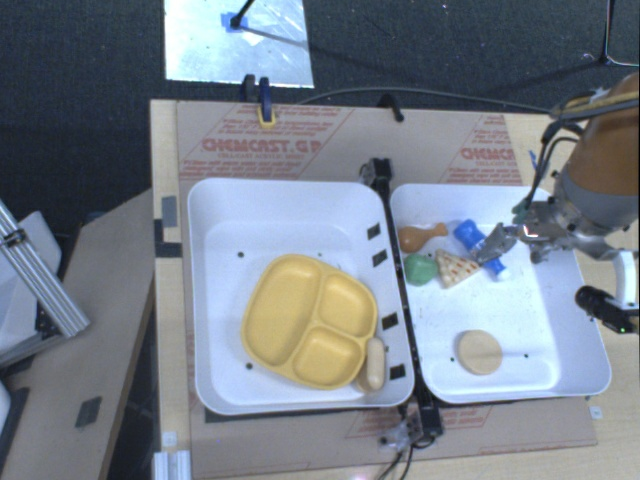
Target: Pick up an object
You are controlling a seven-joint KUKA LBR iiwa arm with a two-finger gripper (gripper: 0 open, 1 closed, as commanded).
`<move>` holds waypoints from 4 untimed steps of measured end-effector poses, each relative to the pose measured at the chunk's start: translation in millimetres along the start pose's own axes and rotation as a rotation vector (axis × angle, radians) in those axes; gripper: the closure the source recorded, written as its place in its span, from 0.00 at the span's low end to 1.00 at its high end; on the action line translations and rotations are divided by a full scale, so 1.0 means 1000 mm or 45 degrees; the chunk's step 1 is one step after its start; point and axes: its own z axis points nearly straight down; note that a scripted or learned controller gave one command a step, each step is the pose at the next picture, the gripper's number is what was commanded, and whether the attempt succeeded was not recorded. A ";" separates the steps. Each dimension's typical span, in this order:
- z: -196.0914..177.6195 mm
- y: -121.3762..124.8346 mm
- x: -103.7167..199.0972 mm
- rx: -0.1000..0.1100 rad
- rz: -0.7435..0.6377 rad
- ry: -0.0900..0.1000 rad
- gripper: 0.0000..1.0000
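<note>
- The hand (497,251) hangs low over the right-hand shallow white bin (570,368), near its far side. Whether it is spread or closed cannot be told, and nothing is seen held in it.
- The small blue plastic block (468,233) lies just beside the hand, on the side away from the arm. It is the likeliest target.
- The tan triangular wedge with dark specks (456,268) lies just in front of the hand, touching or nearly touching it.
- The green rounded lump (421,269) and the brown drumstick-shaped toy (422,236) lie beyond the wedge, farther from the hand.
- The flat round tan disc (480,352) lies well apart, toward the near rim.
- Handling estimate: the blue block appears light, rigid and smooth, so it may slip. Grip it across its short flat sides, at mid-length.
- The neighbouring wedge may be nudged on approach.
</note>
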 end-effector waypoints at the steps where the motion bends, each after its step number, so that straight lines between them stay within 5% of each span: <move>1: -0.006 0.003 0.000 -0.015 -0.003 -0.002 0.00; 3: 0.103 0.009 -0.001 -0.009 -0.001 -0.001 0.00; 4: 0.118 0.010 -0.001 -0.014 -0.001 -0.002 0.00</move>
